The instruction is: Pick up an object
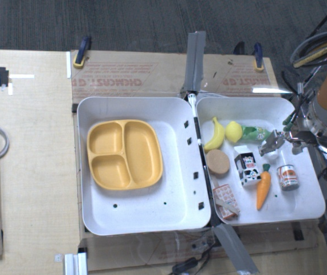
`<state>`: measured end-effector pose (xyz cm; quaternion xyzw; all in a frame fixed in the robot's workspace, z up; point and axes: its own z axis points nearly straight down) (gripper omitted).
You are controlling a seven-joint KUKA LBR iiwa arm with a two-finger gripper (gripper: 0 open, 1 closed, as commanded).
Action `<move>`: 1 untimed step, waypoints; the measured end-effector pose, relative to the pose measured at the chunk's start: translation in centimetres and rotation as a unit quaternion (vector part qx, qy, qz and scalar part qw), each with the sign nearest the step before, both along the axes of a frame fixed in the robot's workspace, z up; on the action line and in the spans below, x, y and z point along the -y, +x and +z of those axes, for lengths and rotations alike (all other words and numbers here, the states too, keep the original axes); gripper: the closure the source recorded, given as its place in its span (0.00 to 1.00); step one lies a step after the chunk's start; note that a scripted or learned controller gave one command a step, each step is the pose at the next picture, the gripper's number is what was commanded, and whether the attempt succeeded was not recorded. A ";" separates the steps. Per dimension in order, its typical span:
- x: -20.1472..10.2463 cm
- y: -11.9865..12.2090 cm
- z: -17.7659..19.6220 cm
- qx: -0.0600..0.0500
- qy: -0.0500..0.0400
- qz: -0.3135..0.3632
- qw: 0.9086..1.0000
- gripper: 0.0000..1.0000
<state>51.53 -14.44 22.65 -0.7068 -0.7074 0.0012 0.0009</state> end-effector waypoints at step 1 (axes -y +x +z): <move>-1.8 -0.1 -12.4 0.003 0.000 -0.018 1.000 0.00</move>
